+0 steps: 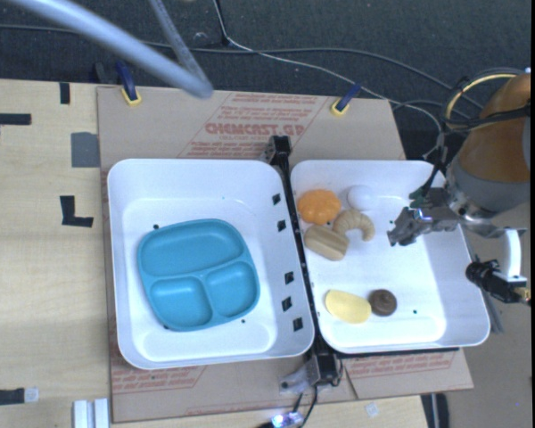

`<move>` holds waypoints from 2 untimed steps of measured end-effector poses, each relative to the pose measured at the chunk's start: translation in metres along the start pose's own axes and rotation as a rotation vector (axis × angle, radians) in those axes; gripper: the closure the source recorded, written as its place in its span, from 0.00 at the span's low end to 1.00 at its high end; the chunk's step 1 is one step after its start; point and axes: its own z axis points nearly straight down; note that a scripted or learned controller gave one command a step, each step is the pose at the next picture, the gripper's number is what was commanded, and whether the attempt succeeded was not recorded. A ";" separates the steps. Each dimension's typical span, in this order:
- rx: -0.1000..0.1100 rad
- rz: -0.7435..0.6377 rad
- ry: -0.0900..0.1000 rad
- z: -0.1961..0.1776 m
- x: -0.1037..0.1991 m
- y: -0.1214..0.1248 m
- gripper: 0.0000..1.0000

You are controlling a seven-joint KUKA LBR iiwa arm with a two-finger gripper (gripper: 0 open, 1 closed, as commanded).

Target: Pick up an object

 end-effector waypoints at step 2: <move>0.002 -0.001 0.001 -0.077 0.010 -0.002 1.00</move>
